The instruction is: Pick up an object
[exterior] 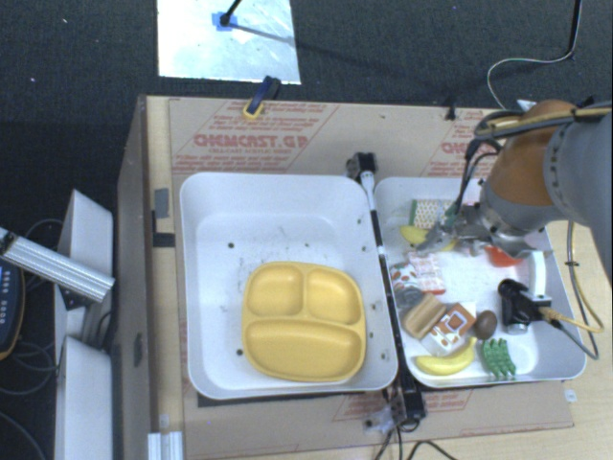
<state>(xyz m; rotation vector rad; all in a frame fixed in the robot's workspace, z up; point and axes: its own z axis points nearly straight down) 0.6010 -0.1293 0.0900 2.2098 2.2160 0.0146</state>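
My gripper (446,235) hangs low over the far part of the right bin (560,353), reaching in from the right. Just left of it lies a small yellow piece (414,235), and a green-patterned packet (426,209) sits behind that. A red-and-white packet (419,276) lies a little nearer the front. Right of the gripper an orange-red thing (500,254) pokes out from under the wrist. I see nothing between the fingers.
At the right bin's front lie a banana (445,360), a green toy (496,356), a brown ball (486,324), an orange-and-white box (450,326) and a tan block (421,314). The left bin (220,209) holds a yellow divided plate (305,319).
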